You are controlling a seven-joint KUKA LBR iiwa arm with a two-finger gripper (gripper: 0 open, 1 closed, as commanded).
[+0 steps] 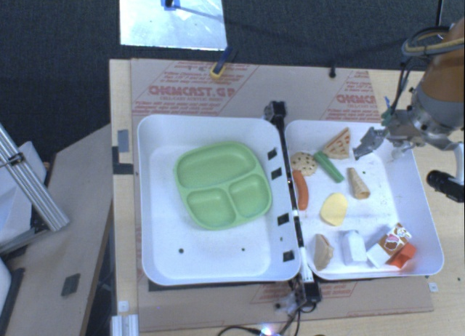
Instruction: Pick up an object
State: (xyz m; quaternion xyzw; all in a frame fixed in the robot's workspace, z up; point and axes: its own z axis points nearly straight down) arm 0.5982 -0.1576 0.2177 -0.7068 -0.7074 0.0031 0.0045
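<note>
A robot gripper (375,142) hovers with fingers apart and empty over the right bin (421,204), apparently approaching; next it likely must descend onto food just beside it, like the cone (357,182).

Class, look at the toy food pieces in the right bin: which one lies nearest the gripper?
The triangular sandwich wedge at the bin's far edge, tan with a red rim. It lies just left of the gripper; the other pieces sit farther away.

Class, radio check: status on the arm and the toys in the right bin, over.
Gripper above right bin, far side, holding nothing. Nearest: sandwich wedge, green stick, cone. All toys lie loose. Green tray in left bin, clear of the arm.
</note>
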